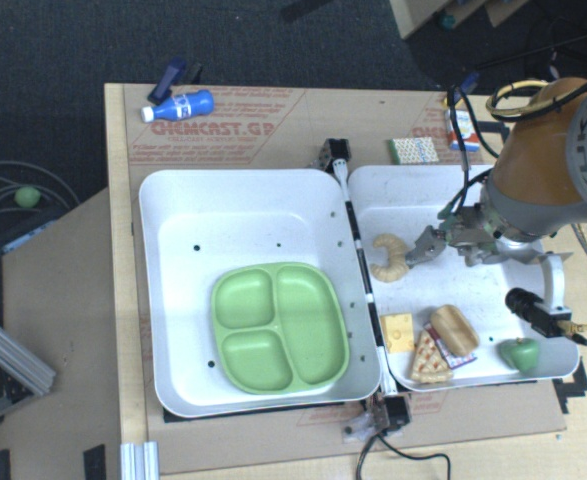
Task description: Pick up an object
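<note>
The right bin [403, 180] holds a tan croissant [390, 256] near its left wall. Along its front lie a yellow cheese block [397, 332], a brown bread roll [454, 330], a triangular pizza slice [428, 362] and a green round item [521, 354]. My gripper [425, 248] hangs low over the right bin, just right of the croissant and pointing toward it. Nothing shows held in it.
The left bin [223, 203] holds a green divided plate [278, 326]. A blue and white bottle [178, 106] lies on the bench behind the left bin. A small patterned card [414, 150] sits behind the right bin.
</note>
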Robot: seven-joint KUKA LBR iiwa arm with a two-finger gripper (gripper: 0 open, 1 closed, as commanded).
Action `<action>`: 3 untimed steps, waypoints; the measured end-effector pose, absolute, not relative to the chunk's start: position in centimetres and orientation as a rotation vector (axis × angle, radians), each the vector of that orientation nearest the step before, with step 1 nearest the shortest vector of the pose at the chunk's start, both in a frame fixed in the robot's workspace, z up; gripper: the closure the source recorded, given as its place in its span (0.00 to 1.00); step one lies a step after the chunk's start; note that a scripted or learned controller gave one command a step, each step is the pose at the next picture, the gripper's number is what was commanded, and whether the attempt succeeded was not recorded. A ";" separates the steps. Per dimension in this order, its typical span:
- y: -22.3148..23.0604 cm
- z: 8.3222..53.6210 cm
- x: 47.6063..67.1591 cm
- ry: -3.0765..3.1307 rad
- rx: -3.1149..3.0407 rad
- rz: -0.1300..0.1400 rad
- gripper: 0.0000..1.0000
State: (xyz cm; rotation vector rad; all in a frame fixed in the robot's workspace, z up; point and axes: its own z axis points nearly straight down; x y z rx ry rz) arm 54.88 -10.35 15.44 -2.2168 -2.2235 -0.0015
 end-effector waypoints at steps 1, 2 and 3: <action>-21.2 11.5 48.5 -2.217 -2.225 0.004 0.00; -13.1 11.4 47.9 -2.221 -2.217 0.000 0.00; -11.6 8.6 47.9 -2.221 -2.229 0.002 0.00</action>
